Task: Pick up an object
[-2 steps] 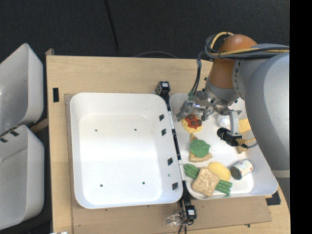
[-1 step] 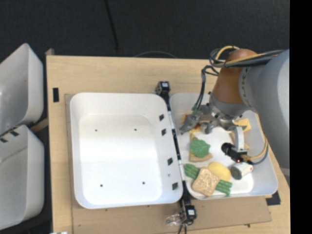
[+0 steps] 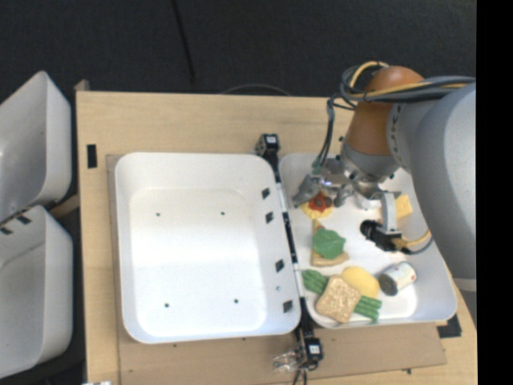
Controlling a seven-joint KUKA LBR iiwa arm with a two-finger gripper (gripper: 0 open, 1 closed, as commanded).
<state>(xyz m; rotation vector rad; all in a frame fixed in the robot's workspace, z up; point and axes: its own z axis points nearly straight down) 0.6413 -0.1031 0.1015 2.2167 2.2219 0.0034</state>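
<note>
My gripper hangs low over the upper left part of the right bin, with its fingers spread open. Just under and between them lies a small red and yellow toy; nothing is held. Lower in the same bin are a green leaf piece on a tan slice, green beans, a yellow lemon and a speckled toast slice.
A small white and grey can lies at the bin's right, and a yellow wedge sits beside the wrist. The left bin adjoins along a black-clipped divider. White containers stand off the bench at far left.
</note>
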